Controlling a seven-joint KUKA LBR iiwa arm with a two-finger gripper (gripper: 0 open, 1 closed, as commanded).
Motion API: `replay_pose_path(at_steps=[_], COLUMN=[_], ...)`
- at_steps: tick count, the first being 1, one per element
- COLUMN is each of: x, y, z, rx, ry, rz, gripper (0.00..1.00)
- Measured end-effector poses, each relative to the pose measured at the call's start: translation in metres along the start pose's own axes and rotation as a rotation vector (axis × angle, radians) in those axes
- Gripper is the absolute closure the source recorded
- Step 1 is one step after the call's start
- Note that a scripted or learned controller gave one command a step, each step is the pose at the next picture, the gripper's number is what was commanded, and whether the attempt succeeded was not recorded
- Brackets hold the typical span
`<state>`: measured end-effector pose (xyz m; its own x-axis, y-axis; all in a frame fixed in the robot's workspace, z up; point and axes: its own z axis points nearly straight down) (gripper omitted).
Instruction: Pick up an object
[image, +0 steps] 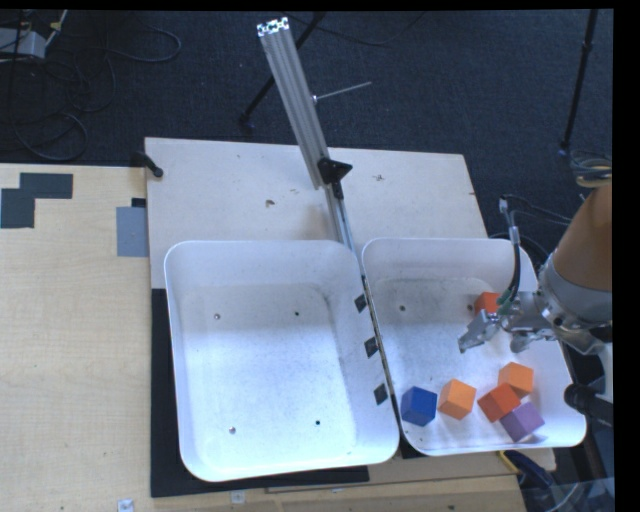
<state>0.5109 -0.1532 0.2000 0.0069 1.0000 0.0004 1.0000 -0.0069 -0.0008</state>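
Blocks sit bunched toward the lower right of the frame, inside the right bin (430, 262): a blue block (418, 405) nearest the divider, an orange block (458, 398) just beside it, then a red-orange block (497, 402) touching a purple block (521, 421) at the bin's lower right corner, with another orange block (517, 377) just above those two. The arm (585, 260) comes in from the right edge of the frame, and its gripper (496, 334) hangs over the middle right part of that same bin, above the cluster and apart from it. Its two metal fingers look spread, one pointing down-left and the other down-right, with nothing between them. A small orange thing (486, 302) shows just above the gripper, partly hidden by it; I cannot tell whether it is another block or part of the tool. The left bin (190, 280) lies alongside, filling the middle of the frame, its floor speckled grey. A slanted metal rail (300, 110) runs from the top centre down to where the two bins meet. Pale wooden boards lie under and to the left of the bins.
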Motion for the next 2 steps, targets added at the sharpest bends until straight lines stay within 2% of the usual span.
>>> replay_pose_path(at_steps=[1, 2], x=[-0.048, -0.055], y=[0.032, 0.132], z=[0.068, 0.111], rx=[0.003, -0.001], ry=[-0.002, 0.000], rz=[-0.004, -0.010], gripper=[0.00, 0.00])
